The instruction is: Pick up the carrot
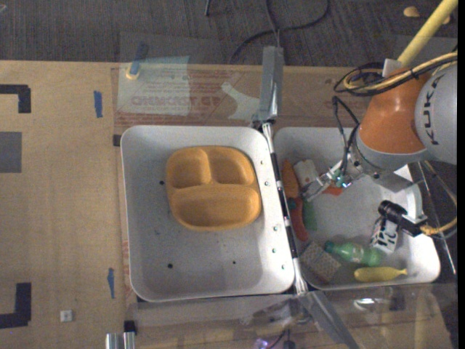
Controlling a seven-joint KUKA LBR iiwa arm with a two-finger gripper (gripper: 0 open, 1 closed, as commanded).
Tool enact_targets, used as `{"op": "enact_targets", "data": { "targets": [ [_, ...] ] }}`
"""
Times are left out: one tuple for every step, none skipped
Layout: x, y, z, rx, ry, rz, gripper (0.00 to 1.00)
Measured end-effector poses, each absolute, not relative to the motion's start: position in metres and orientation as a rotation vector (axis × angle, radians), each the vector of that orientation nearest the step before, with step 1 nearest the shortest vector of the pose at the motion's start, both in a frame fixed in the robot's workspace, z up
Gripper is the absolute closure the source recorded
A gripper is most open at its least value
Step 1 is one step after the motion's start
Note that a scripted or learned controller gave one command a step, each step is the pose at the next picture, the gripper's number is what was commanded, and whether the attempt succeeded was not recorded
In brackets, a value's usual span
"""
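The carrot (289, 179) is a short orange stick lying lengthwise against the left wall of the right bin (429, 264). My gripper (320, 182) hangs low in that bin, just right of the carrot and close to it. Nothing can be seen held in it. A small orange-red piece (335, 190) shows right beside the gripper. The orange band of the arm (389, 126) sits above the bin's back right part.
Below the carrot lie a red stick (298, 225) and a green pickle-like piece (310, 214). Along the front of the right bin are a grey sponge (320, 262), a green bottle (352, 251) and a yellow banana (379, 273). The left bin (145, 253) holds an orange divided plate (212, 187).
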State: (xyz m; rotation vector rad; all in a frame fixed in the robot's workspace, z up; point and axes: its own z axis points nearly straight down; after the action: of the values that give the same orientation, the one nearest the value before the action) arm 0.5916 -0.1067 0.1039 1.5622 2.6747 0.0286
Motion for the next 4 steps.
{"op": "enact_targets", "data": {
  "targets": [
    [0.562, -0.103, 0.104, 1.534, 2.686, 0.027, 0.00],
    [0.564, -0.107, 0.115, 1.538, 2.676, 0.030, 1.00],
    [0.543, -0.040, 0.185, 1.243, 2.880, 0.004, 1.00],
    [0.479, 0.006, 0.184, 1.812, 2.570, -0.001, 1.00]
  ]
}}
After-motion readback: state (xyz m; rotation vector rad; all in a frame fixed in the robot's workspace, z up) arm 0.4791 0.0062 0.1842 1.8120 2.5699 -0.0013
